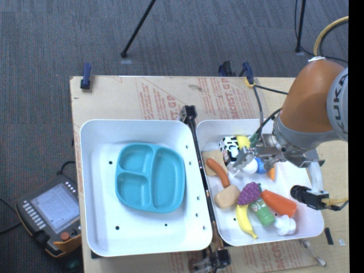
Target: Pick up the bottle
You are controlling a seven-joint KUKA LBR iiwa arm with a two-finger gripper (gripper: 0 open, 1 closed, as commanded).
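The bottle [263,212] is small and green with a label. It lies in the right bin [311,230] near the front, between a banana [245,220] and a carrot [279,203], with a white piece [286,225] at its lower end. My gripper [249,161] is low in the same bin, farther back and to the left of the bottle. It hangs over a cow-patterned toy [230,147] and a blue item [261,165]. The bottle lies apart from the gripper.
Around the bottle the right bin also holds purple grapes [249,193], a bread piece [227,197], a sausage [218,172] and a yellow item [243,141]. A teal divided plate [151,177] sits in the left bin [96,220]. A pendant [50,212] lies at the far left.
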